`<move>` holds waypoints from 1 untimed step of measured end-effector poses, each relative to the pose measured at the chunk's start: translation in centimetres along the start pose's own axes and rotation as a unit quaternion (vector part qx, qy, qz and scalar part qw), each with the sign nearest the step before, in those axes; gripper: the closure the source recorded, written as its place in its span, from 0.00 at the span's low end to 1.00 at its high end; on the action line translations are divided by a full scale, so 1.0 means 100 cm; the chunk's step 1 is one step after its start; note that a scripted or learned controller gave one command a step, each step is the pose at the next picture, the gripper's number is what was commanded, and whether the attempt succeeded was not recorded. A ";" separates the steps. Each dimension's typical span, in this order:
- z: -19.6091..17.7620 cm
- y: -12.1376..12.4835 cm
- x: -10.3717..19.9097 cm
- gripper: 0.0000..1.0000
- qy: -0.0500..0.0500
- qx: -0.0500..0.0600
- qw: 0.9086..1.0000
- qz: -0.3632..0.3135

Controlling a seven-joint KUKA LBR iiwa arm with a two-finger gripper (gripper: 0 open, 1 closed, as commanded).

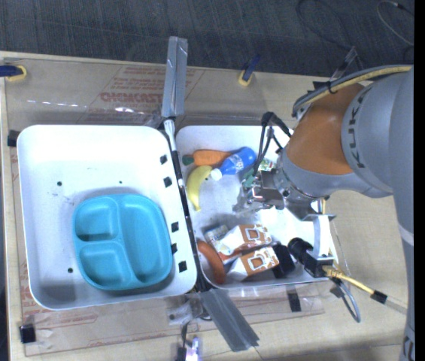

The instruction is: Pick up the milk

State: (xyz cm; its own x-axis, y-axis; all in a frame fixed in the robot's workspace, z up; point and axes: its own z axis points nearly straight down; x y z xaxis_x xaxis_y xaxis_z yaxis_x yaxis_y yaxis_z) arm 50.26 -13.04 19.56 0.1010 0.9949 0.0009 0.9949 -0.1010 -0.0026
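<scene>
Bare floor between banana and cartons

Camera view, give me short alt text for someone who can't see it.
A grey and orange robot arm reaches its gripper into the right bin, above milk cartons, a banana and a blue bottle. The left bin holds a blue divided tray.
</scene>
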 end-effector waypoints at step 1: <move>0.000 0.000 0.000 0.00 0.000 0.000 1.000 0.000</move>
State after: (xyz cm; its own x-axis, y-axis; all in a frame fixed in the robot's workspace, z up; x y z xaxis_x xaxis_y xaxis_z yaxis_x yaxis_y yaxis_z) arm 50.26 -13.07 19.56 0.1014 0.9948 0.0005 0.9948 -0.1014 -0.0022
